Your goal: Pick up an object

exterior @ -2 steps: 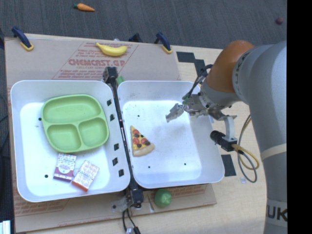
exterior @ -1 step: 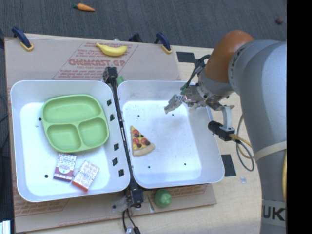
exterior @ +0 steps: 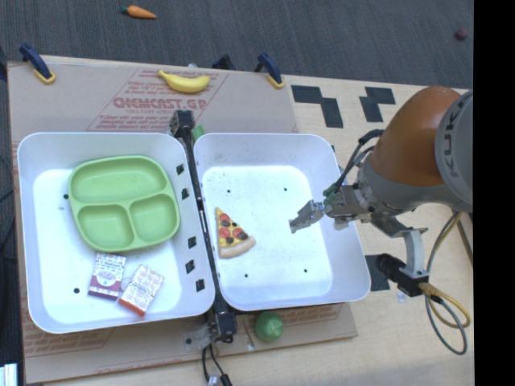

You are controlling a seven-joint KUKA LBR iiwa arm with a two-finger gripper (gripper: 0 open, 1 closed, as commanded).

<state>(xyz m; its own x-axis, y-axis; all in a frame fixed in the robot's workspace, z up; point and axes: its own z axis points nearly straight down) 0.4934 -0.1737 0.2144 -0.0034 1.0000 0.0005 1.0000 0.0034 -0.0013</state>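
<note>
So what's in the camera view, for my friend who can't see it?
A robot's gripper hangs over the right white bin, near a toy pizza slice. The left bin holds a green divided plate and two small packets.

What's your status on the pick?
Gripper over right bin, holding nothing. Pizza slice apart, by the divider. Path between clear.

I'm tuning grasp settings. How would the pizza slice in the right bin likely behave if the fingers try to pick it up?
The pizza slice lies flat on the right bin floor, so it probably offers little edge to pinch. It looks like a small, rigid toy, likely light. Pushed, it would probably slide rather than roll, perhaps against the near divider wall.
</note>
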